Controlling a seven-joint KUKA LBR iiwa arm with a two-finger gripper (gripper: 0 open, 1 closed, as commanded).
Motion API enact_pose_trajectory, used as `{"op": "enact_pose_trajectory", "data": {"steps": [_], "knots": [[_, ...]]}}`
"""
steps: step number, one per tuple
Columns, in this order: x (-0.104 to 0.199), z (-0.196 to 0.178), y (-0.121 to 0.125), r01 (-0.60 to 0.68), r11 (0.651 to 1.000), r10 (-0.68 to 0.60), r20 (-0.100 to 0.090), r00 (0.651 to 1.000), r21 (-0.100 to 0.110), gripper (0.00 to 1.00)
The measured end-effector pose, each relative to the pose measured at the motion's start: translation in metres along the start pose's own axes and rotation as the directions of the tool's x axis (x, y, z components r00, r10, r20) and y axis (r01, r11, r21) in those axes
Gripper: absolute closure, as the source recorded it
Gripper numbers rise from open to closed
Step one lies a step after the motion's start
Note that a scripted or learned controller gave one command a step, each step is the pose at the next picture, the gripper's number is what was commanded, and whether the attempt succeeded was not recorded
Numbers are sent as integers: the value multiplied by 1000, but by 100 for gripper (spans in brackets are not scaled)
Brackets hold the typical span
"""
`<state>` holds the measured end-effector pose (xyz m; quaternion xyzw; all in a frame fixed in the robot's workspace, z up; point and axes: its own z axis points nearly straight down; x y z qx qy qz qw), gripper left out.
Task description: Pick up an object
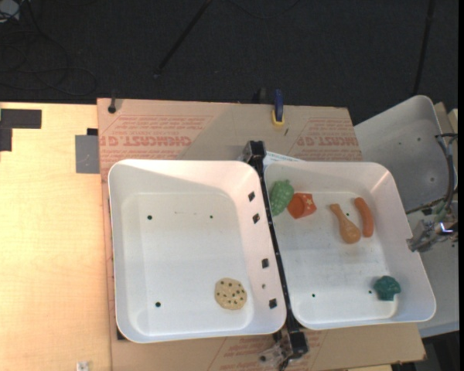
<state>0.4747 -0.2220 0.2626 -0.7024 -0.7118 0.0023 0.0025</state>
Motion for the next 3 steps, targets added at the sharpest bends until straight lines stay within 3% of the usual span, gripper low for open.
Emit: {"op": "enact_pose_trajectory", "data": {"steps": [3], "knots": [[-3,-28,-1,17,1000,-17,-1,1000,4,100]]}}
